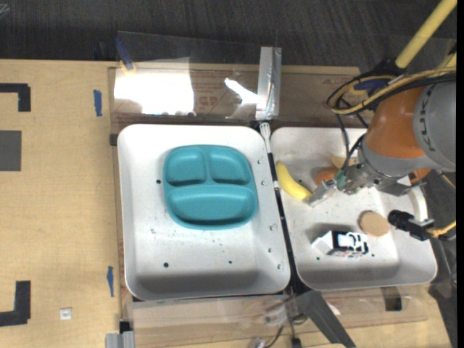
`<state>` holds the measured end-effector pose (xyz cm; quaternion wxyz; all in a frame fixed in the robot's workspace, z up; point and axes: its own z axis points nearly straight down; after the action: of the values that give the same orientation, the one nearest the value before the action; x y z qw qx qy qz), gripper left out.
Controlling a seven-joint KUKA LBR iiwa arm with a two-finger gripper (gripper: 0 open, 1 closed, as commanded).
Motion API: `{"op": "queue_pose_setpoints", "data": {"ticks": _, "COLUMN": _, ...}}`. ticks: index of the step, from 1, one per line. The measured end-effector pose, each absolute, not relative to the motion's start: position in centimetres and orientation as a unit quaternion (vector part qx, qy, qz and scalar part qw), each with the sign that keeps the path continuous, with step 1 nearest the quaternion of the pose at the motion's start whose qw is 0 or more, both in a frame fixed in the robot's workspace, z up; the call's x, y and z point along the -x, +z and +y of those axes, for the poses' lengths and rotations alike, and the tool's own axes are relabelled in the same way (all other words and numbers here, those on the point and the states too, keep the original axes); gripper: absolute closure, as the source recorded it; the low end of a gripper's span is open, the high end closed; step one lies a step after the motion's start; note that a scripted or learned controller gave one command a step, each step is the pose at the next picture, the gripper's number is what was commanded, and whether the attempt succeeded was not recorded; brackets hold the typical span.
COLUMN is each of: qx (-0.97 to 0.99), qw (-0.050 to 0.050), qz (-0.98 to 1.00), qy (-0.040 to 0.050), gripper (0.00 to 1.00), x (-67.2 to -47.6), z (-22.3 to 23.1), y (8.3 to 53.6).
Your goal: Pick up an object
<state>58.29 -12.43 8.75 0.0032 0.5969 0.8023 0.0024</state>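
- Two white bins sat side by side on the surface [58,194]; the left bin [145,259] carried a teal divided tray [210,185], the right bin [413,263] several small things.
- We saw the banana [291,183] at about nine o'clock in the right bin, just beside the gripper [322,191].
- We could not tell the gripper's state; it was too small and blurred.
- We judged the banana light, soft and curved, best taken across its middle.
- A round tan piece [375,224] and a black-and-white item [346,242] lay toward six o'clock.
- Beyond twelve o'clock lay dark carpet [217,6].
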Motion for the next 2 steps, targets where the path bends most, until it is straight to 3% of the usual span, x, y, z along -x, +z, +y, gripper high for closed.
{"op": "queue_pose_setpoints", "data": {"ticks": 1, "qx": -0.581, "qw": 0.002, "qz": 0.814, "qy": 0.0015, "gripper": 0.0, "x": -61.9, "z": -12.6, "y": 8.7}}
{"op": "queue_pose_setpoints", "data": {"ticks": 2, "qx": -0.581, "qw": 0.005, "qz": 0.814, "qy": 0.0022, "gripper": 1.0, "x": -62.0, "z": -12.6, "y": 9.9}}
